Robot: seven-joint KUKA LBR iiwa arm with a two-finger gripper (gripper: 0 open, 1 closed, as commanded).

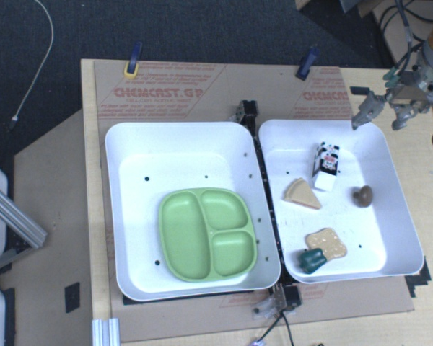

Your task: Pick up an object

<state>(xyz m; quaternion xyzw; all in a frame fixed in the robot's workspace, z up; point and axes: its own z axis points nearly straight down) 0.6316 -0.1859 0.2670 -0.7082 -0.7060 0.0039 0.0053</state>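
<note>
My gripper (381, 117) hangs above the far right corner of the right bin (397, 215), its two fingers spread open with nothing between them. Below it in that bin lie a black-and-white carton (326, 166), a tan wedge (302, 194), a small brown ball (362, 195), a piece of toast (327, 243) and a dark green object (312, 260). The carton is the nearest, down and to the left of the gripper.
The left bin (130, 193) holds a green divided plate (207, 233). Blue clamps (307, 63) and a yellow-blue clamp (133, 61) sit on the bench's far edge. A black bracket (247, 111) joins the bins at the back.
</note>
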